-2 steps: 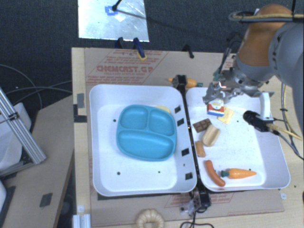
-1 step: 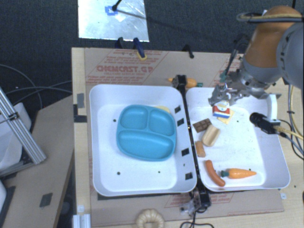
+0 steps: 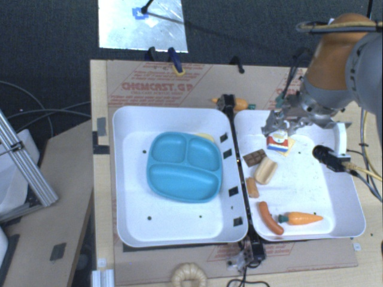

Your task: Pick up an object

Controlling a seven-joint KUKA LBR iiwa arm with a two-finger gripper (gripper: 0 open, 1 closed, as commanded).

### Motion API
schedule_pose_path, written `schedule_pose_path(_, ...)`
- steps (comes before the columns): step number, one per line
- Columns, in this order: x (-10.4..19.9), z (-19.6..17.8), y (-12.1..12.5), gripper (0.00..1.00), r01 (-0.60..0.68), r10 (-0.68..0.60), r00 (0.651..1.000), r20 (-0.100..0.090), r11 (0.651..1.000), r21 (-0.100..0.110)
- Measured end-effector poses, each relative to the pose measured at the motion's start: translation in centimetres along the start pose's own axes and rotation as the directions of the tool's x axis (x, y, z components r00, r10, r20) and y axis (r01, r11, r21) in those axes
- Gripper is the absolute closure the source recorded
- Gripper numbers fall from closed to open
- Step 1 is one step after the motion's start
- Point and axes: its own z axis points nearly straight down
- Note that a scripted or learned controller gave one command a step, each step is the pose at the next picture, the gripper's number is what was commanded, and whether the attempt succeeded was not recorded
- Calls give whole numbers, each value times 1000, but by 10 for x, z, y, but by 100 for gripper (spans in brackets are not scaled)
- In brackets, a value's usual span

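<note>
Carton [image 3: 278,143]: small, light, crushable; near right bin's [image 3: 353,217] back edge; grip its flat sides.
Gripper [image 3: 277,126]: just above it; finger state unclear.

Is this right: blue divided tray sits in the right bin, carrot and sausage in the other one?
Not quite. The camera view shows the blue divided tray in the left bin, not the right. The carrot and sausage lie in the other one, the right bin, near its front edge.
</note>
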Motion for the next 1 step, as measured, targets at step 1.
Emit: schedule_pose_path(1, 15, -2, 3, 100, 5, -5, 1000, -1, 1000, 0)
